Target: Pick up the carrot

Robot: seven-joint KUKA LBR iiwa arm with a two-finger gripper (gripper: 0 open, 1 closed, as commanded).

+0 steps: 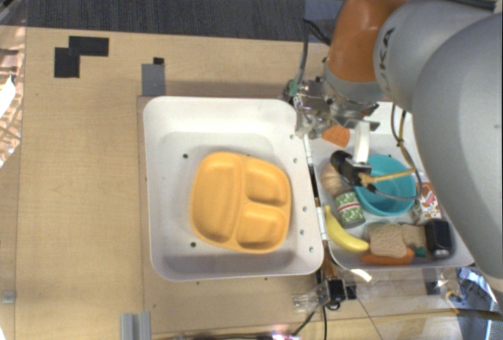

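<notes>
- Carrot [387, 258] lies at 6 o'clock in the right bin [343, 258], touching the bread slice [388, 239], just beside the banana [344, 235].
- End effector [339, 144] sits at the bin's 12 o'clock end; grip state: cannot tell (view blocked by wrist).
- Risk: crowded neighbours could spoil the grasp, snagging bread or the teal bowl [387, 188].

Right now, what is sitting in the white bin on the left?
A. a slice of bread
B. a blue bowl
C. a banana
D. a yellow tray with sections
D. The yellow tray with sections lies in the middle of the left bin, while the banana, the blue bowl and the bread are all in the right bin.
</notes>
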